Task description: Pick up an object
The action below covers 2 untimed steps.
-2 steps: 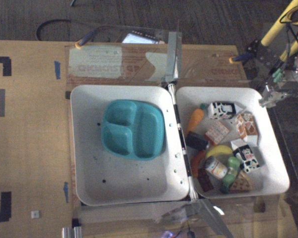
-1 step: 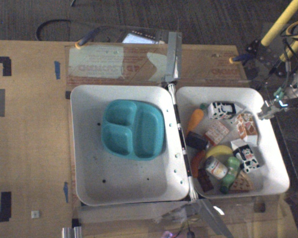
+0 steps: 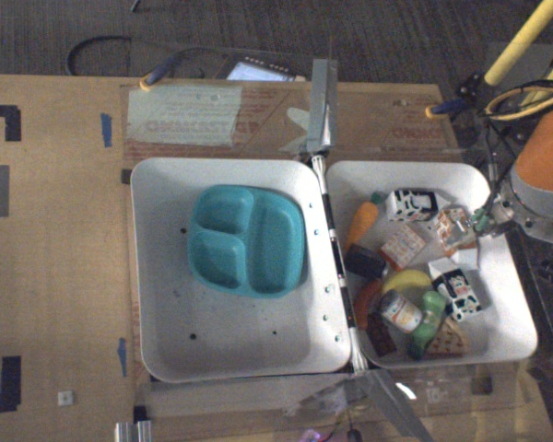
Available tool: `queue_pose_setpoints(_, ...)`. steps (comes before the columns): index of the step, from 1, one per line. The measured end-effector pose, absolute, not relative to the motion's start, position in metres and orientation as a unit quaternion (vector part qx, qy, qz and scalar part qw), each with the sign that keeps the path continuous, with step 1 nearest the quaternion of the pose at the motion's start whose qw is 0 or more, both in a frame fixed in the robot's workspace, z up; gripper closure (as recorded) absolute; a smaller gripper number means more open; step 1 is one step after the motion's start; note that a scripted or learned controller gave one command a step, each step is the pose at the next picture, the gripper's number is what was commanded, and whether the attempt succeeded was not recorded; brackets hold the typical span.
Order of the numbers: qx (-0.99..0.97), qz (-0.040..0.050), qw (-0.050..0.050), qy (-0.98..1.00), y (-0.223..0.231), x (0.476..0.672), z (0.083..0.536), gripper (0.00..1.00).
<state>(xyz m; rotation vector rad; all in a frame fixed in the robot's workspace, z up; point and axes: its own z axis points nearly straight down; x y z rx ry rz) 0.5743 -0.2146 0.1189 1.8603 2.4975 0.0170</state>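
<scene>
Dark carpet runs along the top of the camera view, with cables on it; below lies a tan cardboard-covered worktop [image 3: 55, 247] marked with black squares and bits of blue tape. Two shallow white bins sit side by side, touching along a central divider. Left bin [image 3: 166, 339]: one teal divided plate [image 3: 248, 240], three compartments, lying flat toward the upper middle; a few dark specks on the bin floor. Right bin [image 3: 511, 316]: a crowded cluster of small objects. An orange carrot toy [image 3: 361, 224] lies tilted near the divider. A black-and-white cow-print carton [image 3: 412, 203] sits at the top, a second one [image 3: 458, 291] lower right. Between them a small printed packet [image 3: 405, 243] and another patterned box [image 3: 452, 226]. Lower down, a yellow piece [image 3: 407, 282], a small can [image 3: 401, 311], a green bottle-shaped item [image 3: 429, 319] and a waffle-textured wedge [image 3: 449, 339], all touching or overlapping. Arm enters at the right edge, orange band [image 3: 546, 159] visible above the grey wrist. End effector [image 3: 487, 219] hangs over the right bin's upper right corner, just beside the patterned box; whether it is open or closed cannot be told, and nothing is seen in its grip.
</scene>
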Motion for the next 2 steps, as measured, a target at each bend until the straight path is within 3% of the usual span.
queue_pose_setpoints(1, 0.477, 0.0034, 0.009, 0.879, -0.223, 0.558, 0.122, 1.0)
queue_pose_setpoints(2, 0.465, 0.0011, 0.003, 0.885, -0.109, 0.608, 0.241, 1.0)
